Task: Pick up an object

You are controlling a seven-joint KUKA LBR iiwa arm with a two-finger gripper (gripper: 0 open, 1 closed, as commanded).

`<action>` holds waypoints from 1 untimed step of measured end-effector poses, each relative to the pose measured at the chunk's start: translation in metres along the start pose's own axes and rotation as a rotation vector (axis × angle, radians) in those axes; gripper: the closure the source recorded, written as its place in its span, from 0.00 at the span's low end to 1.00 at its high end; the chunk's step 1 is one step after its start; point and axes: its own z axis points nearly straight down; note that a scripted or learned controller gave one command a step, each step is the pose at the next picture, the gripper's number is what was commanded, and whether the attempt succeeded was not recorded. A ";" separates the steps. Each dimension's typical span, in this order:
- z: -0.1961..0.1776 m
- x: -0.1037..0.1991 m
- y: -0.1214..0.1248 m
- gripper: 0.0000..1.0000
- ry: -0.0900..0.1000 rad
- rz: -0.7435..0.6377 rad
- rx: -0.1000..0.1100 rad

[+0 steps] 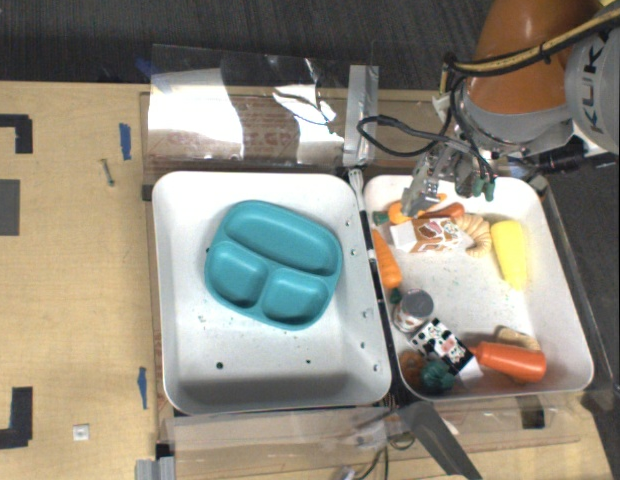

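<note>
Nearest the camera, in the right bin (575, 358), an orange carrot-shaped toy (510, 360) lies along the front wall, smooth and glossy, with a tan piece (517, 337) just behind it. Beside it sits a black-and-white patterned block (440, 344), touching a dark green fuzzy lump (433, 376) at the front corner. A little further back, a round grey lid-like disc (416, 305) rests near the bin's left wall, and a slim orange stick (386, 258) runs along that same wall.

Over in the left bin (180, 268), a teal plastic tray (274, 261) with three rounded compartments lies flat in the middle, matte and smooth, well apart from everything else.

Back to the right bin, mid-depth: a yellow corn-like piece (508, 249), long and rounded, sits toward the right wall, just beside a ribbed tan shell-shaped toy (477, 234). A crumpled orange-and-white packet (436, 227) lies against that, with a small white card (402, 235) at its left edge.

Right above that cluster the gripper (427, 190) hangs at the far left part of the bin, metal fingers pointing down onto the packet pile; whether the claw is apart or together, I cannot tell. Cables (400, 133) loop behind it, and the arm's orange band (530, 28) bulges at the far right
</note>
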 end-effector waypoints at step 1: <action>0.007 0.078 0.017 1.00 0.001 0.076 0.002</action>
